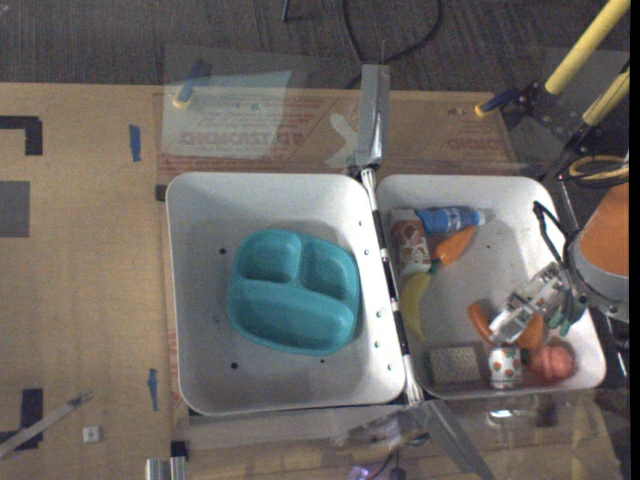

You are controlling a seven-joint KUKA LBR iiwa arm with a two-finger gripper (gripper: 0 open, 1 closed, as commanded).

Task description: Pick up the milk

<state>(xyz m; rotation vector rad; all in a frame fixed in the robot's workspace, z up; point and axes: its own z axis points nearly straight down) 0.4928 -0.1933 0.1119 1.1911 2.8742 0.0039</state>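
Single fixed camera above the tan bench (80, 268), looking down at a slight slant, mid-distance. Both shallow white plastic bins (200, 208) fit fully in frame; grey carpet floor (150, 18) along top edge, probably the far side.

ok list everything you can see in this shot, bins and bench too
bins: 2, white, side by side on the bench
divided plate: 1, teal, in left bin
bottle: 1, blue with white cap, right bin, far side
carrot: 1, orange, beside the bottle
small carton: 1, brown and white, right bin's left wall; possibly the milk
banana: 1, yellow, below the carton
sponge: 1, grey, right bin, near edge
cup: 1, white patterned, beside sponge
round fruit: 1, pinkish red, near right corner
gripper: 1, grey, over the right bin
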